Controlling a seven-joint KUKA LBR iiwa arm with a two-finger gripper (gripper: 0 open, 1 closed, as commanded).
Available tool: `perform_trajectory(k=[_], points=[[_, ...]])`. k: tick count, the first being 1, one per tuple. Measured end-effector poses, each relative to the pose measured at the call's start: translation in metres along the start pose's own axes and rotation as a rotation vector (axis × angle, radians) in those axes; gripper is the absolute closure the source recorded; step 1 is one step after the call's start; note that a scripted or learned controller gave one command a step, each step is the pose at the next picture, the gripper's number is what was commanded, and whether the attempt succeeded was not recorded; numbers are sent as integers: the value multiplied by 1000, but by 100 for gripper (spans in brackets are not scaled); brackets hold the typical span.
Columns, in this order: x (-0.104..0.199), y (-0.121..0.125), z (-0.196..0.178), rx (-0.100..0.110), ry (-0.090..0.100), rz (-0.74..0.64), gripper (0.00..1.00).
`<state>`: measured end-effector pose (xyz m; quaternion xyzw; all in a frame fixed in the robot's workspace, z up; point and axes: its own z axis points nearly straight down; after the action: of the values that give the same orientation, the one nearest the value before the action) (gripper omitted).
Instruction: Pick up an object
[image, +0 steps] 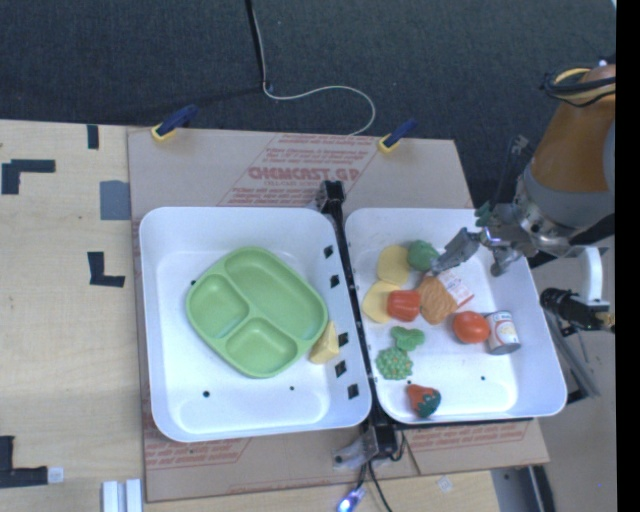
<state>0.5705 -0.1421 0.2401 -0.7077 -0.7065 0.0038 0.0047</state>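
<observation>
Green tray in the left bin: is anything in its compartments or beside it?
The green tray shows three bare compartments. A yellow piece lies against its right edge. Whatever is beneath the tray is hidden.

Right bin (530, 395): toy food clustered left of centre. Green broccoli (420, 254) beside yellow piece (394, 265); red pepper (404, 305) touching tan bread (436, 298); tomato (469, 326) beside tipped can (500, 332); green bunch (397, 357); strawberry (423, 400) near front wall.
</observation>
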Motion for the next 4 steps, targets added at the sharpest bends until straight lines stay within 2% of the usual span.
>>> perform_trajectory(k=[1,2,3,4], points=[[0,2,-6,-10,-2,-3,0],[0,12,48,-6,-1,-4,0],[-6,9,95,-5,-1,-2,0],[-9,16,136,-20,-3,-5,0]])
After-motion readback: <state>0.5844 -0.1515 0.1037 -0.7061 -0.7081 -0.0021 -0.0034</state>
